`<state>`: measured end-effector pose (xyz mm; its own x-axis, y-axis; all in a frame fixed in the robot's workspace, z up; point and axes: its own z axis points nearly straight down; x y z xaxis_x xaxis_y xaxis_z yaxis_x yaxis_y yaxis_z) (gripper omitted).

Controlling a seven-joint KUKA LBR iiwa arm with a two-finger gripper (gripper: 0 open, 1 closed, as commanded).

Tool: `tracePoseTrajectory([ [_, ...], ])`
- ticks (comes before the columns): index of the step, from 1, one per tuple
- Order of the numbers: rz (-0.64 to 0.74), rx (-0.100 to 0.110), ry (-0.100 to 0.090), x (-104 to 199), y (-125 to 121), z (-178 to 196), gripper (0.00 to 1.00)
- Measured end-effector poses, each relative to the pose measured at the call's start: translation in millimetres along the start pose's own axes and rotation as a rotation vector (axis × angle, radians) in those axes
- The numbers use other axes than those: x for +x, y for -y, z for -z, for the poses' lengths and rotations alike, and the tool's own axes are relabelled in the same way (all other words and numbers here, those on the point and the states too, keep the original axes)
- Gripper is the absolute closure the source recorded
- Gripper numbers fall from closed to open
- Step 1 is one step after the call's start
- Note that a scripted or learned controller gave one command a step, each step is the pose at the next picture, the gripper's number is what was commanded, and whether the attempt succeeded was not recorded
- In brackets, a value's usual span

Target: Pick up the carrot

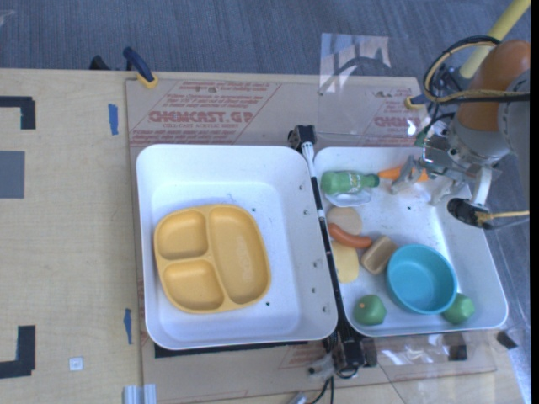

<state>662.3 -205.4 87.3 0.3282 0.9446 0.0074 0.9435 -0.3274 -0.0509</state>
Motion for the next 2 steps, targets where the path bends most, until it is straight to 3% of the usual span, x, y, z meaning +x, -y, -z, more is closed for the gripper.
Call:
tracePoseTrajectory([
  [1,-0.092,0.003,-0.002,1.2,1.0,-0.5,0.0],
  [2,-0.292,0.006,-0.004,2.2,1.7,-0.8,0.0],
])
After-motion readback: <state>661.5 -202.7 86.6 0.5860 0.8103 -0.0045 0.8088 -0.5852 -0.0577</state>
